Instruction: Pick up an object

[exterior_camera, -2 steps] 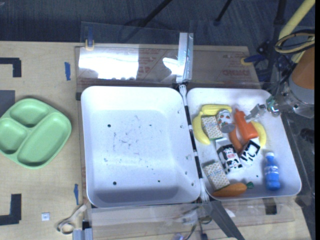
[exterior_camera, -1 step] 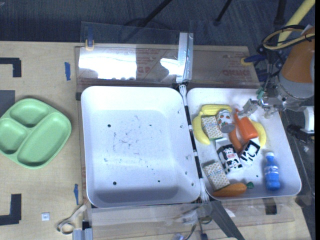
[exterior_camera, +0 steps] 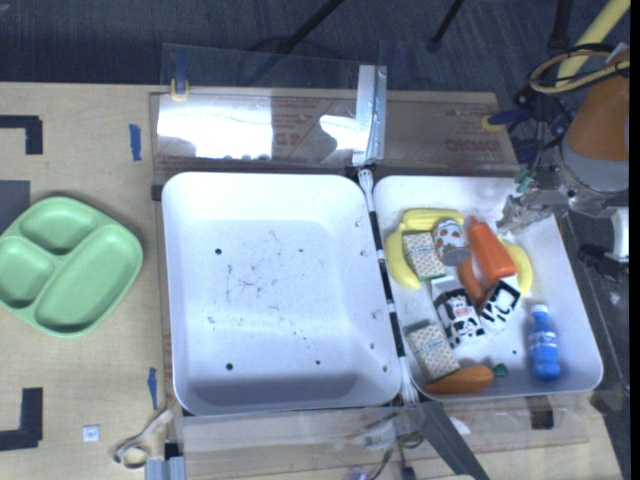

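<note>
The right bin (exterior_camera: 585, 353) holds a pile of objects. A yellow banana (exterior_camera: 402, 260) curves along its left side, and an orange bottle (exterior_camera: 489, 253) lies tilted in the middle. Black-and-white patterned boxes (exterior_camera: 463, 315) rest below the bottle, with a speckled box (exterior_camera: 431, 345) beside them. An orange carrot (exterior_camera: 460, 378) lies at the front wall and a blue bottle (exterior_camera: 543, 341) at the front right. My gripper (exterior_camera: 517, 210) hangs over the bin's back right corner, just up and right of the orange bottle's top. Nothing shows between its fingers.
The left bin (exterior_camera: 270, 278) sits beside the right one, sharing a ridge in the middle. A green divided plate (exterior_camera: 65, 263) lies on the bench at far left. A clear panel (exterior_camera: 270, 118) stands behind the bins. Cables hang by the arm (exterior_camera: 600, 128) at the upper right.
</note>
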Robot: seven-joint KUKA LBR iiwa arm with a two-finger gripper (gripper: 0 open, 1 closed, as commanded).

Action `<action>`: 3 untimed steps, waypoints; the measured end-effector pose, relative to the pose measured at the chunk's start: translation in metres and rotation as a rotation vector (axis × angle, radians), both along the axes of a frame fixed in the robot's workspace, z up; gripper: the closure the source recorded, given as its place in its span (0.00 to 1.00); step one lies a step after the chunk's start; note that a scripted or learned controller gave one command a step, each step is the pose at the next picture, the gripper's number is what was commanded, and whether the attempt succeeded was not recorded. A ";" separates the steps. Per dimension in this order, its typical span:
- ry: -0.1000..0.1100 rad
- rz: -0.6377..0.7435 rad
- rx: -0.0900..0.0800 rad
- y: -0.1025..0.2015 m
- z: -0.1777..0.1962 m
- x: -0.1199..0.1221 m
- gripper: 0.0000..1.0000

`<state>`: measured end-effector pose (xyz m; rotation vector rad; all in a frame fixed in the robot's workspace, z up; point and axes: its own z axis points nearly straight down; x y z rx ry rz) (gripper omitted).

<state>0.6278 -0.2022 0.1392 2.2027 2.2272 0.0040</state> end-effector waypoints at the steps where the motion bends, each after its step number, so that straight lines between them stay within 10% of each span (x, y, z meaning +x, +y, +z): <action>1: 0.000 0.000 0.000 0.000 0.000 0.000 0.00; 2: -0.004 -0.070 0.021 -0.007 -0.049 -0.034 0.00; 3: -0.006 -0.069 0.021 -0.006 -0.038 -0.033 1.00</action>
